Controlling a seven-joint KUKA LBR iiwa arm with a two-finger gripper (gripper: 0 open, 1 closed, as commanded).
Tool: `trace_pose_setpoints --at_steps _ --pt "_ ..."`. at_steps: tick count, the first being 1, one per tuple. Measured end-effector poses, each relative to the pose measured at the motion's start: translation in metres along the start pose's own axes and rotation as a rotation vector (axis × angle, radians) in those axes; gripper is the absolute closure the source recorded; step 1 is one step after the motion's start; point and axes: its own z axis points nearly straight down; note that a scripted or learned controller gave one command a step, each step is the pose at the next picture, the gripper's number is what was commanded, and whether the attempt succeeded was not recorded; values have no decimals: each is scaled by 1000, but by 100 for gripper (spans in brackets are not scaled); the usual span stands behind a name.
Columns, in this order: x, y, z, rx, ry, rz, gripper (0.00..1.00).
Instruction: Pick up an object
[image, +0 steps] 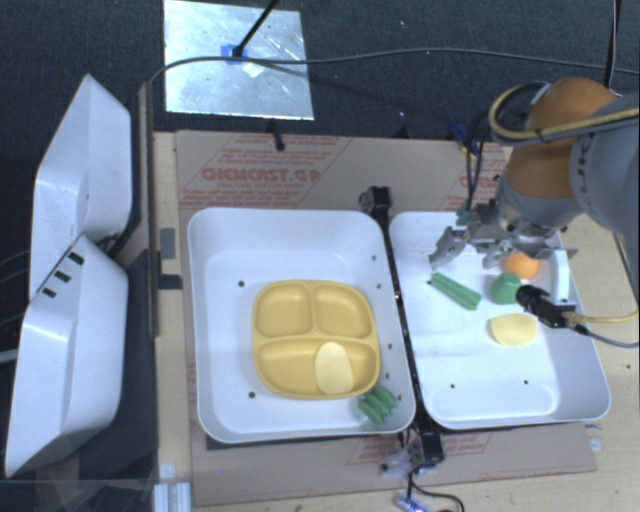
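My gripper hangs over the far part of the right bin, its two grey fingers spread open with nothing between them. Just below it a green stick lies on the bin floor at a slant. To the right of the fingers sit a green round piece and an orange piece, partly tucked under the wrist. A pale yellow slice lies nearer the front.
The left bin holds a yellow divided plate with a pale yellow piece on it, and a green ridged piece by its front right corner. A black connector with a cable hangs off the wrist.
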Motion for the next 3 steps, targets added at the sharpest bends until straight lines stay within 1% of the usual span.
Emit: trace_pose_setpoints --at_steps 1,2,3 --pt "1 -4 62 1 0 0 0" --pt "0 -2 48 -6 0 0 100" --pt "-2 1 5 -8 -1 -1 100"
